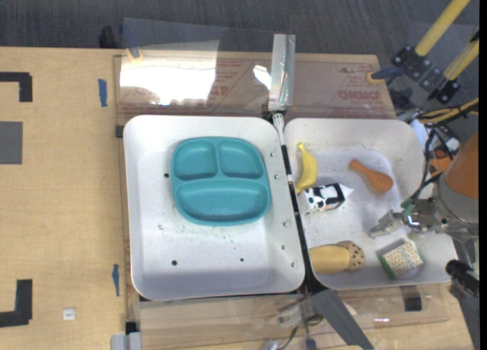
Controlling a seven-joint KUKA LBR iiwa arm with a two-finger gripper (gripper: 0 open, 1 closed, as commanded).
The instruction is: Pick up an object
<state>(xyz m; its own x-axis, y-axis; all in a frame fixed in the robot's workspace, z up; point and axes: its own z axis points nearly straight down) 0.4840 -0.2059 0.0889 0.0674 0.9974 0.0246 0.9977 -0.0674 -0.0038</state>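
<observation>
Gripper (383, 224) hangs low in the right bin (335, 132), whether open or closed I cannot tell, so I would lower it straight on the near green block (400, 258), not the banana (306, 167) or cow toy (326, 198); no writing is readable.

We think this is a robot lab. We see a wooden bench (53, 189) with black tape marks on the left of the frame, two white bins (144, 151) side by side, and yellow stand legs (449, 14) at the upper right.
</observation>
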